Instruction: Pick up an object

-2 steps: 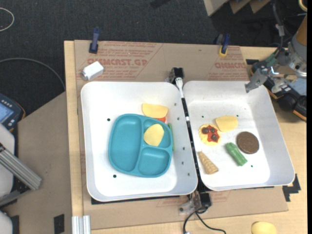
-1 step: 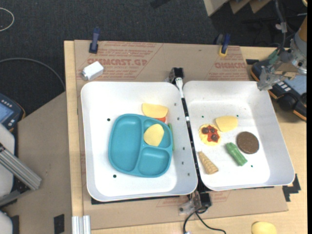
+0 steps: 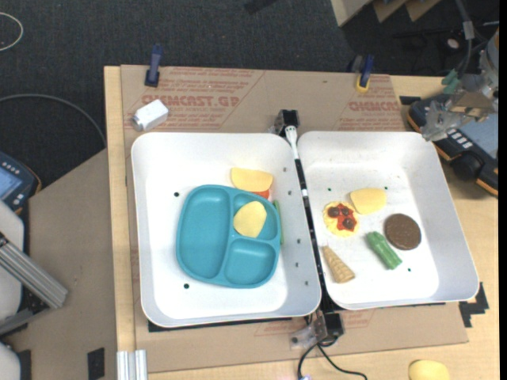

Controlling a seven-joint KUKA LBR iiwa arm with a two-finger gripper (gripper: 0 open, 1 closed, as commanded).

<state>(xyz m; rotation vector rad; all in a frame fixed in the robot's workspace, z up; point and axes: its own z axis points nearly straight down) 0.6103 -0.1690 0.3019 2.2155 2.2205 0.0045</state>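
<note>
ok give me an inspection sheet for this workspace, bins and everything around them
surface: cardboard-covered bench bearing left bin and right bin, side by side.
job's things, left bin: blue divided plate with a yellow piece on it; yellow-orange piece beside the plate's far edge.
job's things, right bin: yellow wedge, pizza-like piece, brown disc, green stick, cone.
clutter: small white block on the cardboard.
tool: nothing seen.
cables: black cable at near edge.
surroundings: dark carpet; two clamps.
</note>
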